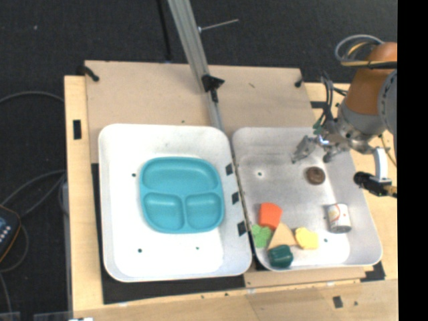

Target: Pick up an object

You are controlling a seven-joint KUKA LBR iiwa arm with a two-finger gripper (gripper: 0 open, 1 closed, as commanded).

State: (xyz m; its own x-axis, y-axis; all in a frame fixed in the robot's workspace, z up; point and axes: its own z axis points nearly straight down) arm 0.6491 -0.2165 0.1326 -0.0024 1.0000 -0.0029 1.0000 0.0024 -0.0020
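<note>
From the overhead camera, the arm reaches in at the right, its orange band bright above the wrist, and the gripper hangs over the far part of the right bin. The jaws stand apart, splayed wide, with nothing between them. Just beside them, toward the near side, a small brown round object lies on the bin floor. Nearer the bin's right edge lies a white can on its side. Down at the near edge sits a tight cluster: an orange block, a light green piece, a tan wedge, a yellow piece and a dark green piece, packed close together. On the worktop, the left bin carries a teal divided plate in its middle.
</note>
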